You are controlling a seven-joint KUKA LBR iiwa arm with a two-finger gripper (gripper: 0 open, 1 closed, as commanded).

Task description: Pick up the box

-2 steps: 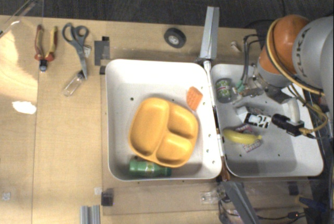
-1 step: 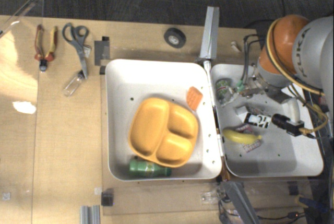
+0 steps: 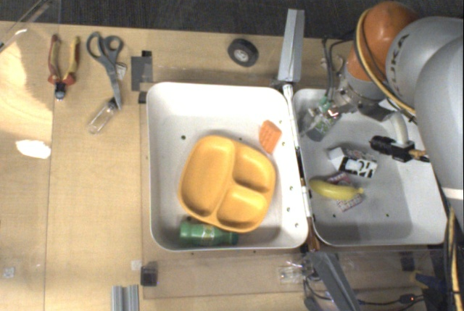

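Note:
The box [image 3: 357, 165] is small, white with black markings, and lies flat near the middle of the right bin [image 3: 428, 230]. My gripper [image 3: 320, 119] hangs over the bin's far left corner, up and to the left of the box and clear of it. The grey arm with its orange band [image 3: 384, 30] reaches in from the right. Nothing shows between the gripper and the box.
A banana [image 3: 335, 190] lies just in front of the box, with a small wrapper [image 3: 350, 204] beside it. The left bin [image 3: 163, 157] holds a yellow divided plate [image 3: 227, 182], an orange piece [image 3: 269, 135] and a green can [image 3: 206, 233]. Scissors [image 3: 110, 63], pliers [image 3: 61, 64] and a tape roll [image 3: 243, 51] lie on the bench.

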